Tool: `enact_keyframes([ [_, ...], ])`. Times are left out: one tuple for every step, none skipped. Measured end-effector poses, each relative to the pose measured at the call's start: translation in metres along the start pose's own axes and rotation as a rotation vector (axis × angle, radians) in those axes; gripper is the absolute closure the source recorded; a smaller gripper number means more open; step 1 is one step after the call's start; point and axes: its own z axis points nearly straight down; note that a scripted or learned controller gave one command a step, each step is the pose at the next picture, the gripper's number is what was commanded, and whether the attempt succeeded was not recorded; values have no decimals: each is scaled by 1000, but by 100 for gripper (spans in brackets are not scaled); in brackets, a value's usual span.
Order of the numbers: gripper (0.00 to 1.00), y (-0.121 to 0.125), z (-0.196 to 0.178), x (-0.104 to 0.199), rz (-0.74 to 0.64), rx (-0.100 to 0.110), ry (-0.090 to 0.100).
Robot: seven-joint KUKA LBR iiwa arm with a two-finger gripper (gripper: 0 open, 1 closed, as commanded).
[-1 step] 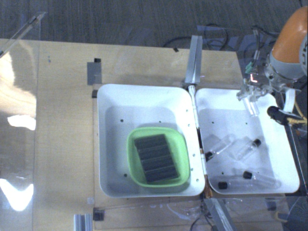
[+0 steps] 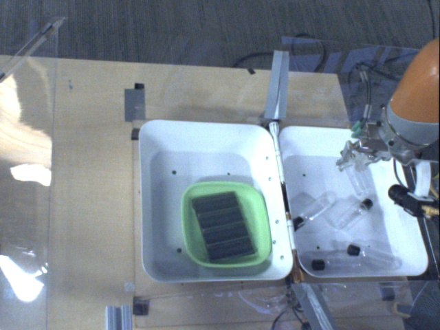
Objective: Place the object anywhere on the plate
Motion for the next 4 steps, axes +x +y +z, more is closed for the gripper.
enact_keyframes([
  [100, -45, 24, 31, -110, 2, 0],
  [100, -63, 32, -72, -366, -1, -1],
  [100, -86, 74, 32, -462, 1, 1],
  [100, -90, 19, 119, -525, -3, 1],
])
